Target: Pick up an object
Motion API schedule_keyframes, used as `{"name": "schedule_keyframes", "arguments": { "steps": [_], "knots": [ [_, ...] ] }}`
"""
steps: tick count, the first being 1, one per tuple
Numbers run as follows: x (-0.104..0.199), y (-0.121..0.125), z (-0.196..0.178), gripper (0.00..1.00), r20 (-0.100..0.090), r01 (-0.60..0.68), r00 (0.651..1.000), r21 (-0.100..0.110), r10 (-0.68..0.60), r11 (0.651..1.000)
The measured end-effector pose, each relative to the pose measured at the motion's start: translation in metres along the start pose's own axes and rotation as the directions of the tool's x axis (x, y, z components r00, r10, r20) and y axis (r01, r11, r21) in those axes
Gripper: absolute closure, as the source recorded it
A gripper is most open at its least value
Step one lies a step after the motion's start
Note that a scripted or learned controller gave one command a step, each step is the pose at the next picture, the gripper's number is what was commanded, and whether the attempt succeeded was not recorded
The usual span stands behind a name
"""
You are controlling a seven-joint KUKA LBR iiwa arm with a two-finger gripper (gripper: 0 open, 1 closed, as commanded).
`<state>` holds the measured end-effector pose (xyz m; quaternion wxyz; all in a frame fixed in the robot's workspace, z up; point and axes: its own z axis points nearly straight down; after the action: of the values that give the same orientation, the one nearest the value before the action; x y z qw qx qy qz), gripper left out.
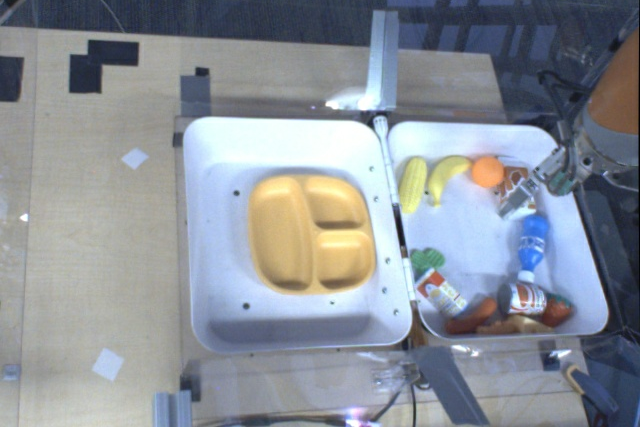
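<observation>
My gripper (520, 197) reaches in from the right and hangs low over the upper right of the right bin (592, 260). A small red-and-white item (513, 180) lies right beside its tip, and an orange (487, 171) sits just to the left of that. Below the gripper lies a blue bottle (533, 241). A banana (446, 175) and a yellow corn cob (412, 184) lie at the bin's upper left. I see nothing clearly held.
The left bin (215, 215) holds a yellow divided tray (310, 232). Along the right bin's front lie a green item (427, 258), a red-and-white carton (441, 292), a small can (526, 297) and reddish-brown food pieces (480, 315). A metal post (384, 55) stands behind the bins.
</observation>
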<state>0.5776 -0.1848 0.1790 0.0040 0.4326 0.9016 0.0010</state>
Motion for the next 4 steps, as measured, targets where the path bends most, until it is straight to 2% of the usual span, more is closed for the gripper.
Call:
{"name": "schedule_keyframes", "arguments": {
  "steps": [1, 2, 3, 4],
  "knots": [
    [-0.037, 0.013, 0.065, 0.00, 0.028, -0.024, 0.999, -0.018, 0.024, 1.000],
    [-0.046, 0.034, 0.055, 0.00, 0.011, 0.061, 0.998, -0.005, -0.061, 0.998],
    [-0.016, -0.006, 0.001, 0.00, 0.004, 0.335, 0.942, 0.000, -0.335, 0.942],
    [-0.023, -0.006, 0.063, 0.00, 0.025, 0.189, 0.982, -0.011, -0.189, 0.982]
  ]
}}
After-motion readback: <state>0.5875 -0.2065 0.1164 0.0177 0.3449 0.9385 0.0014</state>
